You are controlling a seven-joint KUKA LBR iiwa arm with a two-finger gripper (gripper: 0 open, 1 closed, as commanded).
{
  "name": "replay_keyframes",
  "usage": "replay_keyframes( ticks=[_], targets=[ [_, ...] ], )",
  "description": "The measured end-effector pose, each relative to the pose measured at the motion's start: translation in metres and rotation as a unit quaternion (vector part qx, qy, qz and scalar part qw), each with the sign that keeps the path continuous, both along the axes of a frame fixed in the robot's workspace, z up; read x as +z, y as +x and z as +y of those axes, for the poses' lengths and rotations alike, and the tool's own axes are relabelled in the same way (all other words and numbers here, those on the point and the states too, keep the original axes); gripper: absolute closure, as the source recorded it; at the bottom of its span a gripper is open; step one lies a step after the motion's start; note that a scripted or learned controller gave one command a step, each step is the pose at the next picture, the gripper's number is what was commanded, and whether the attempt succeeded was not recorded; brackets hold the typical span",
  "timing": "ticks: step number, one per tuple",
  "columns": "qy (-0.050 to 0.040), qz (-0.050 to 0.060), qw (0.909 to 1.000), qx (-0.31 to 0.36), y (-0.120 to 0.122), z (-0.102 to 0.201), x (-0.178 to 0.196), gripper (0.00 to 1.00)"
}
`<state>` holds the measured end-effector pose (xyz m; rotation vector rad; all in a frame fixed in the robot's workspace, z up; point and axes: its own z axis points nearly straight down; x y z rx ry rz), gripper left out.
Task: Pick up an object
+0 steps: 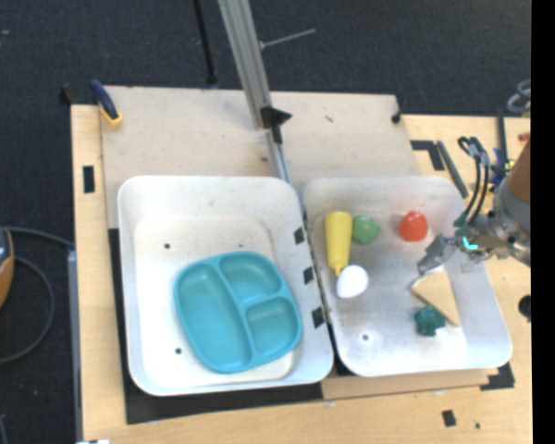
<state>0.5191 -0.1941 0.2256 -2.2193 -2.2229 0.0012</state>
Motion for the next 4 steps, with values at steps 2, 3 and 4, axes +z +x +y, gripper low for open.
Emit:
replay_keyframes(
  ticks=[2,3,4],
  targets=[
    [-0.0003,0.001,1.0,-0.001,0.007,-0.005,-0.059,0.0],
    [0.0001,0.001,1.0,-0.001,0.005,0.005,-0.11,0.0],
    [-0.0042,-0.007,1.0,-0.003,0.009,0.0,-0.118,0.0]
  ],
)
